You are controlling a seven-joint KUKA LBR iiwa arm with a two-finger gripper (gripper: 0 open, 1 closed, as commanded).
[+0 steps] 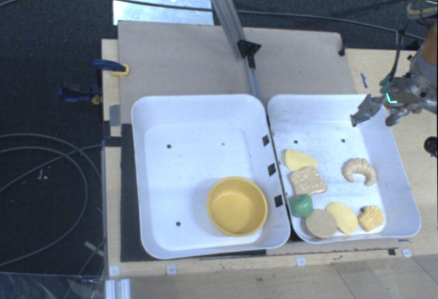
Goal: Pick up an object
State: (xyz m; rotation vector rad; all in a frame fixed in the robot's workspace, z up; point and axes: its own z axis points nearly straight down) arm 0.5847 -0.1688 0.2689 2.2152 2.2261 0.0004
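Fingers (375, 113) apart, gripping nothing — above right bin (404, 174) rim; croissant (360, 170) below; no legible writing.

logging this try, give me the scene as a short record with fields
left bin: yellow bowl near its front right
right bin: croissant, cracker-like square, green piece, round tan piece, pale yellow wedge, yellow oval, small ridged yellow piece
gripper: above the right bin's far right edge, apart from the food
held: nothing seen
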